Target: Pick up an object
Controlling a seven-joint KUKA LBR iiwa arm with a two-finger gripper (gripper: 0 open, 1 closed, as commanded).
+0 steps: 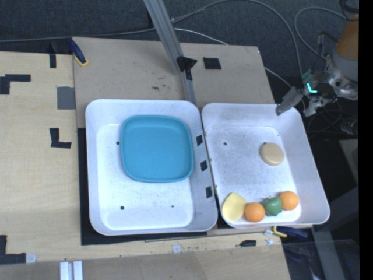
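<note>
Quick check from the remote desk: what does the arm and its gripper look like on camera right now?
The arm is grey metal with an orange band above the wrist, seen at the view's upper right edge. Below it sits a pale silver wrist section, then the gripper, dark grey and angular, with a small teal light glowing on its body. Thin cables trail across the dark floor nearby.

Probably a robotics lab: taped plywood bench (35,156), twin white bins (99,156), trailing cables (233,4)

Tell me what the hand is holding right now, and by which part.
Nothing is held. The hand hangs over the right bin's far right corner with nothing between its fingers; the beige round piece lies apart from it on the bin floor.
</note>
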